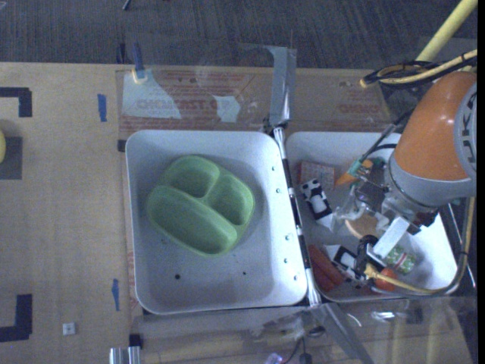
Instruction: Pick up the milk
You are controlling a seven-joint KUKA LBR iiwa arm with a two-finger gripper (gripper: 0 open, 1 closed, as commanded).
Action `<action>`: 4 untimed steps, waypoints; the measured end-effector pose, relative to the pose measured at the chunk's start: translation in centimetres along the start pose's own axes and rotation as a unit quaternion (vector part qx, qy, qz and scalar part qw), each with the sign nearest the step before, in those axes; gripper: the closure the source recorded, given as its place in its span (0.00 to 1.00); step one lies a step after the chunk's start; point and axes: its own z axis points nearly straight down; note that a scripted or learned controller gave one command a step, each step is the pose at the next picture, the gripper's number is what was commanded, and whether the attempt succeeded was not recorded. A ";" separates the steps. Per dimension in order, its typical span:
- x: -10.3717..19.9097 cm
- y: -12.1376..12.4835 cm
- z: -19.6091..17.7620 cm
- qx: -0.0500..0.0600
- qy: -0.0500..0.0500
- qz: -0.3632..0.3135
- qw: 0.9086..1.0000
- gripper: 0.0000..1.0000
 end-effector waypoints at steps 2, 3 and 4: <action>5.0 -3.0 -0.6 0.000 -0.001 -0.008 1.000 1.00; -0.5 0.3 2.3 0.000 0.000 -0.044 0.999 1.00; 4.2 -2.5 1.9 -0.001 0.000 -0.083 0.997 1.00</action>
